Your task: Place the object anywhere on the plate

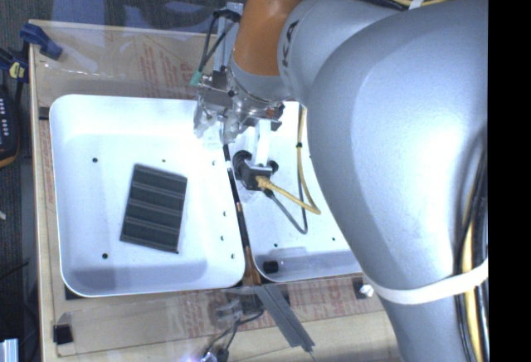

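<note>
Apparently the only loose thing in the camera view is a dark ribbed slab [154,207]. It lies flat on the floor of the left bin [91,132], a little left of that bin's middle and slightly turned, well apart from every wall. I judge this slab to be the task's thing, either the plate itself or the object for it; which of the two I cannot tell. It lies flat and free, so from above it is easy to reach or to put something on it.

The arm [390,119] comes in from the right and covers most of the right bin [286,265], of which the near left corner and a strip of floor are seen. The big grey body is near to the camera, and the orange band [261,28] sits above the wrist at the far side. From there the wrist points downward and to the left.

The gripper [217,121] is over the far part of the wall between the two bins, just at the far right corner of the left bin. It is well apart from the slab, which lies nearer and more to the left. Whether the gripper is open or closed I cannot tell, because the bright white bin behind it washes out its shape; I also cannot make out anything held in it. A yellow cable [290,201] hangs below the wrist over the right bin.

To my judgement, the arm is in a passing pose between the bins, not yet over the slab.
</note>
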`<state>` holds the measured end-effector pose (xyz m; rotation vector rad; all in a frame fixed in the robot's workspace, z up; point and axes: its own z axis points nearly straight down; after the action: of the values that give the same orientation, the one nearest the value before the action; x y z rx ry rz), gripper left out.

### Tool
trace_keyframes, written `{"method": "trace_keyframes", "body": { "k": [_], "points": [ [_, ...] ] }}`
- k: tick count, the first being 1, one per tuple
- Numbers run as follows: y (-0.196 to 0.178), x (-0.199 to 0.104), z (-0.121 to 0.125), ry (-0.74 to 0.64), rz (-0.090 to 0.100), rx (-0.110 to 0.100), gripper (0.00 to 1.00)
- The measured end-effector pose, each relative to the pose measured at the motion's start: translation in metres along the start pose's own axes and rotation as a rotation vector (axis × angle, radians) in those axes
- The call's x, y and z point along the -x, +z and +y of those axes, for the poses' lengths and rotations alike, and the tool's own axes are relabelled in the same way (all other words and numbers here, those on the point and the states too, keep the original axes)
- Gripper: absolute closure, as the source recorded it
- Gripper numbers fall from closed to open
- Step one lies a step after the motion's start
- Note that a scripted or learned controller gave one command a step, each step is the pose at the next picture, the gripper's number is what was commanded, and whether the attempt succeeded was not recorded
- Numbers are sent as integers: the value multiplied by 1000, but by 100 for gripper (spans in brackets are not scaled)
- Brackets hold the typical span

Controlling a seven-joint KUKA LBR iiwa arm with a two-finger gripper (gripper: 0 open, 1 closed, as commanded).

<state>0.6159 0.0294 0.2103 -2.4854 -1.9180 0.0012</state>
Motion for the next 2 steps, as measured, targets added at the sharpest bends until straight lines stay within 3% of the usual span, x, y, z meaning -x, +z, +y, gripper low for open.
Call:
{"method": "trace_keyframes", "body": {
  "k": [1,2],
  "points": [
    [20,-54,27,311,-1,-2,100],
    [118,-112,-9,498,0,0,100]
  ]
}}
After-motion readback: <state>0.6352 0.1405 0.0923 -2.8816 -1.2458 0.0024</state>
